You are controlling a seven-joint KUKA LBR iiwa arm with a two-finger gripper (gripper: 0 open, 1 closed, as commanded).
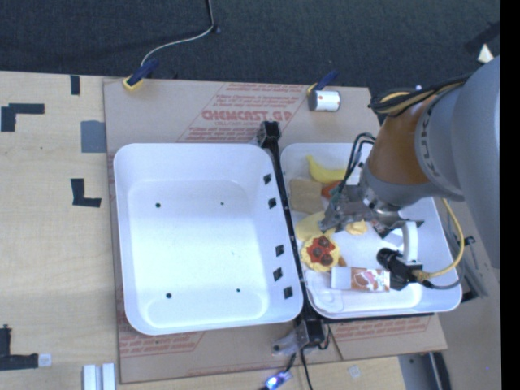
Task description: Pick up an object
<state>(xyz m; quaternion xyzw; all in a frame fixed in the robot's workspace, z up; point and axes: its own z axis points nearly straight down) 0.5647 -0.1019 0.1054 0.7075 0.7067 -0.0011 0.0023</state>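
The right bin (431,299) holds several small objects: a yellow banana (323,170), a tan flat piece (302,193), a round yellow item with red dots (320,252), and a white and red packet (361,279). My gripper (335,218) reaches down into this bin from the right, just above the round yellow item and below the banana. The grey arm with its orange band (398,149) covers the bin's middle and right part. The gripper's tip is dark and small in the camera view.
The left bin (138,177) sits beside the right one, split by a black divider (279,218). Both rest on a cardboard sheet (236,112). A small white cylinder (327,100) and blue clips lie at the back. Cables hang by the wrist.
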